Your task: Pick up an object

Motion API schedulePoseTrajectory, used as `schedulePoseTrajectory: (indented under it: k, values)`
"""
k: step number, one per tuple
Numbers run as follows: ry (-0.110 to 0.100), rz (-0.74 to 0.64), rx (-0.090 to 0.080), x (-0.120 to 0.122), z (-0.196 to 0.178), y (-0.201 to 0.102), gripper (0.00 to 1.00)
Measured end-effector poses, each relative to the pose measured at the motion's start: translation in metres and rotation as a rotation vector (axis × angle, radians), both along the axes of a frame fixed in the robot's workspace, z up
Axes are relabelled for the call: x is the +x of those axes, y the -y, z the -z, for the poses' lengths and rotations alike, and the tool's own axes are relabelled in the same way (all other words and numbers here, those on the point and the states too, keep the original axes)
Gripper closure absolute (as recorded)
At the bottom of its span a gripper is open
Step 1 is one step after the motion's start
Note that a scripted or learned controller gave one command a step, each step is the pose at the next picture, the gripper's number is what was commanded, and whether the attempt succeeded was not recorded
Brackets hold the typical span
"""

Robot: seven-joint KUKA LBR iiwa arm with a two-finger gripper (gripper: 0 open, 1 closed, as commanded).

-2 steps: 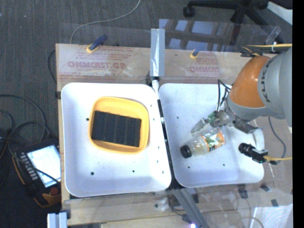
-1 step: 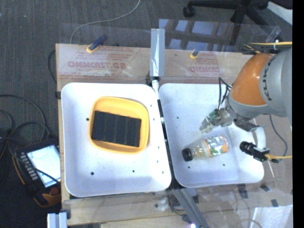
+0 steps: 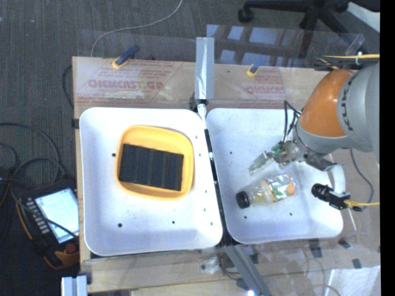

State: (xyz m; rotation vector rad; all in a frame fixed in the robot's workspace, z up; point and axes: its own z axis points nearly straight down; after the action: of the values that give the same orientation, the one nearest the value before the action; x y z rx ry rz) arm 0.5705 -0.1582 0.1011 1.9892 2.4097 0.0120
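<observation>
We're looking down on the bench [image 3: 86, 85] with its two white bins. In the right bin [image 3: 234, 134] a clear plastic bottle [image 3: 269, 190] with a dark cap lies on its side, cap pointing left, near the bin's middle. The claw [image 3: 266, 159] hangs just beyond it, on its far side, the arm's orange band [image 3: 321, 113] to the right; whether it's open or closed we can't tell. In the left bin [image 3: 99, 227] sits a yellow tray [image 3: 154, 137] carrying a black slab [image 3: 152, 167].
</observation>
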Motion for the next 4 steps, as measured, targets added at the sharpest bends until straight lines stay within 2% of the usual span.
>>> schedulePoseTrajectory:
  k: [1,2,3,4]
  values:
    - [-0.021,-0.162,0.0,-0.031,-0.046,0.03,0.0]
    - [-0.001,-0.185,-0.003,-0.065,0.009,0.022,0.0]
    - [-0.02,-0.028,0.005,-0.086,-0.071,-0.021,0.0]
    - [-0.007,-0.092,0.003,-0.082,0.01,0.004,0.0]
